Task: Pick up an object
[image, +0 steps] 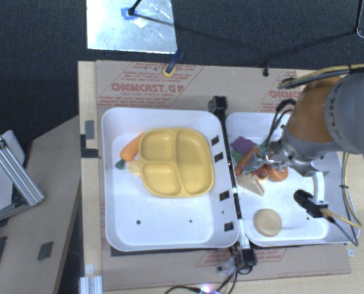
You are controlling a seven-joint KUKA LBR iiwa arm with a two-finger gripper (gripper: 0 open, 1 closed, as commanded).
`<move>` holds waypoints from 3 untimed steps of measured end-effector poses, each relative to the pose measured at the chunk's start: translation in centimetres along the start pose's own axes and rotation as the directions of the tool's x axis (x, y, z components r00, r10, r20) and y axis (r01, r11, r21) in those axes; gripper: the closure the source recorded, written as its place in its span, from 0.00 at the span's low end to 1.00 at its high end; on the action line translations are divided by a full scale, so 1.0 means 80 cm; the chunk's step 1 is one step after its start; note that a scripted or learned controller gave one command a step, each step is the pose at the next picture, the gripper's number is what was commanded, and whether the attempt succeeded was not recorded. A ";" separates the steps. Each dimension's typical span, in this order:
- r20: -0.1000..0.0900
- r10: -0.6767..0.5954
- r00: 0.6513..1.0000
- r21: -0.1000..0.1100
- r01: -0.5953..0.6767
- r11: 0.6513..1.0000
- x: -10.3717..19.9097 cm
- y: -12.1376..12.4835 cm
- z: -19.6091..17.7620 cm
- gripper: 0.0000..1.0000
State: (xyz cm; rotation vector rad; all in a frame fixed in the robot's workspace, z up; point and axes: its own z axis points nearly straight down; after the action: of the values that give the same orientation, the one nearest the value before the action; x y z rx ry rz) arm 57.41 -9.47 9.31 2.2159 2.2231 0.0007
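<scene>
My gripper [263, 162] is low in the right bin [304, 234], down among a cluster of toy foods: a purple piece [243, 145], an orange-red piece [276, 174] and a pale wedge [252, 184]. The fingers sit in the clutter and their state is hidden. A round tan bun [268, 222] lies apart toward the bin's front. In the left bin [163, 231] a yellow divided plate [171, 162] rests with a toy carrot [130, 148] at its left edge.
The grey arm with its orange band [316, 112] covers the right bin's back right part. A black clip and cable [310, 203] hang over the bin's right side. A black divider [227, 164] separates the bins.
</scene>
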 end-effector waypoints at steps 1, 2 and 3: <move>0.001 0.002 1.000 -0.007 -0.002 1.000 -0.002 0.005 0.002 0.00; 0.008 0.003 1.000 -0.023 -0.003 1.000 -0.006 0.010 -0.017 1.00; 0.000 0.000 1.000 -0.005 0.000 1.000 -0.008 0.011 -0.097 1.00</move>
State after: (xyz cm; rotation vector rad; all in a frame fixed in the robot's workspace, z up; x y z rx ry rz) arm 58.25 -10.13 17.11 2.2132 2.2210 0.0070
